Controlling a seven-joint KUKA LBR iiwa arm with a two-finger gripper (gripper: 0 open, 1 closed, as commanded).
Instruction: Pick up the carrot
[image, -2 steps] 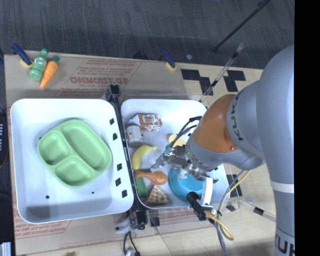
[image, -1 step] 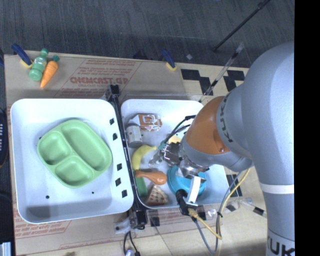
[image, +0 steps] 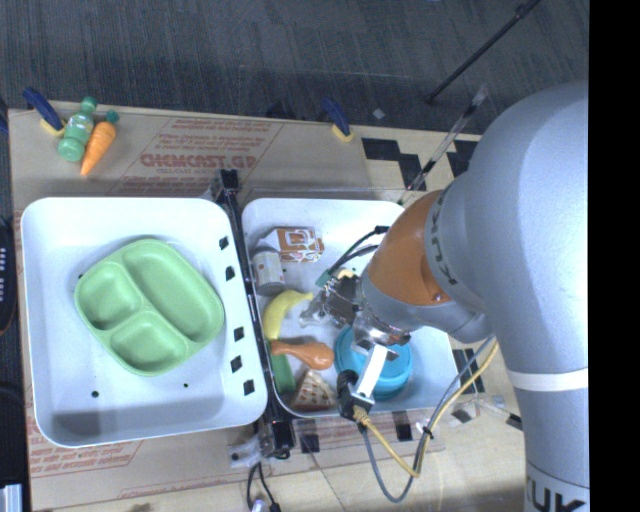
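My gripper (image: 324, 298) is mid-frame in the right bin (image: 335, 216), beside the banana (image: 283, 308); can't tell if it's open. Carrot (image: 97, 148) is upper left.

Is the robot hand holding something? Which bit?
Cannot tell. The gripper is over the right bin by the banana; the carrot lies outside it.

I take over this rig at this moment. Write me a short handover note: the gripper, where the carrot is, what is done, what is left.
Gripper: low over the right bin, next to the banana. It does not hold the carrot.
Carrot: outside both bins, on the cardboard at the view's upper left, beside a green toy bottle.
Done: nothing yet; the carrot is untouched.
Left: probably cross beyond the left bin, grasp the carrot and lift it.
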